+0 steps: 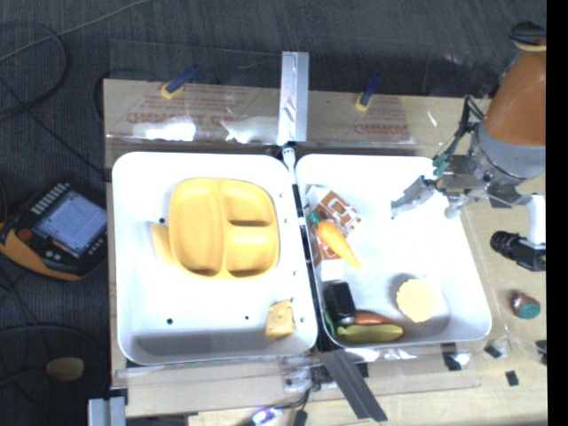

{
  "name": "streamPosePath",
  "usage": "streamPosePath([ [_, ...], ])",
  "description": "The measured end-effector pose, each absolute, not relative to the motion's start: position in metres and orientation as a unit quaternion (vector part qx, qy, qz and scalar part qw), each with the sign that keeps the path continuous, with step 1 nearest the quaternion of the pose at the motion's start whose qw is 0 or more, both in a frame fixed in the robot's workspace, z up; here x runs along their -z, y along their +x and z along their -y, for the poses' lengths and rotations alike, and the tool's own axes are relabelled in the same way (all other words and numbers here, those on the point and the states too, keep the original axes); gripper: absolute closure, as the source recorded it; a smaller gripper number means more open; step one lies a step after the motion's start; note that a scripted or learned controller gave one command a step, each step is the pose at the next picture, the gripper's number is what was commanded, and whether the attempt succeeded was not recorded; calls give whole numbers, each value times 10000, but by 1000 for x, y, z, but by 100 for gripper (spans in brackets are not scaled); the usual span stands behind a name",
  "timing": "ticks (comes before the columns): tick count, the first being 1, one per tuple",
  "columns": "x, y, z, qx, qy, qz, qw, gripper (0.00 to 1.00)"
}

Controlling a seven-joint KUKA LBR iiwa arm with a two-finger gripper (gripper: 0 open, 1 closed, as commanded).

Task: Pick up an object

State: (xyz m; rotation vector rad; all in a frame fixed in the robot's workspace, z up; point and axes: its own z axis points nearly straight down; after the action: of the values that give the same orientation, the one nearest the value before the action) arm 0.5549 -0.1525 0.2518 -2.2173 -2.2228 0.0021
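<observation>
Orange carrot (337,241) lies down-left of my gripper (410,199), long axis running diagonally; fingers spread apart, holding nothing.

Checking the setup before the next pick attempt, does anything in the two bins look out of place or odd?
Mostly tidy. The yellow divided tray in the left bin lies upside down. In the right bin, most items crowd against the left wall, the toy carrot lying across a printed packet.

You find no text that can be read here. The small packet (337,211) in the right bin (461,264) carries a brown-and-white print — too blurred to read. The handheld device (67,224) on the floor has a lit screen — nothing legible.
</observation>
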Motion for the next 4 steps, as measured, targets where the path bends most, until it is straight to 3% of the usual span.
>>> streamPosePath([
  [1,-299,620,133,-4,-7030,7112,2,0],
  [2,-307,621,133,-15,-7023,7118,4,100],
  [3,-307,621,133,-17,-7024,7118,3,0],
  [4,-154,603,100,-9,-6757,7372,12,0],
])
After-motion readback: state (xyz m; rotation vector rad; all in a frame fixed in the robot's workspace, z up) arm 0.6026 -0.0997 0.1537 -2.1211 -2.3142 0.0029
